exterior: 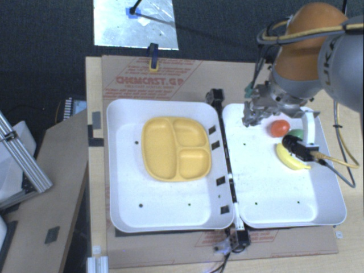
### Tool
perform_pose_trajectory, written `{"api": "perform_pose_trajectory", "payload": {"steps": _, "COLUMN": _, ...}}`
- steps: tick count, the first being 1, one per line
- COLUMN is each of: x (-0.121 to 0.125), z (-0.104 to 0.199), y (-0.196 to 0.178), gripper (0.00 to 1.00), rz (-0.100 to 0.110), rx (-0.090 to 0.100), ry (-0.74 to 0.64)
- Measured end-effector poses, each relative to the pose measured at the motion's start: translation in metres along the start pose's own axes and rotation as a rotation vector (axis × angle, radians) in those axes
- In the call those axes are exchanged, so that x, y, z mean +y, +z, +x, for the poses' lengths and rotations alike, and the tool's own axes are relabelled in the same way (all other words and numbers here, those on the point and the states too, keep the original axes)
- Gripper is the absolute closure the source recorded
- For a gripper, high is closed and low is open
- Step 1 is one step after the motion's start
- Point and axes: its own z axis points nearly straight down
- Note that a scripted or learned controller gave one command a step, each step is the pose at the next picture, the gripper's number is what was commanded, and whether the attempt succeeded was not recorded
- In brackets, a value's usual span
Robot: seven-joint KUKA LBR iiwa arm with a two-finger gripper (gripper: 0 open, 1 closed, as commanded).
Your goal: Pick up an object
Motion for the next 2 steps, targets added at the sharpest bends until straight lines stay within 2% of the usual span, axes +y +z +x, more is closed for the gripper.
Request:
{"api": "perform_pose_trajectory", "payload": {"steps": 1, "x": -0.017, "z": 0.058, "y": -0.002, "gripper": 1.0, "rz": 0.001, "rx": 0.002, "ry": -0.002}}
{"api": "perform_pose_trajectory", "payload": {"steps": 2, "x": -0.033, "z": 0.112, "y": 0.013, "gripper": 1.0, "rz": 0.001, "rx": 0.001, "ry": -0.002}}
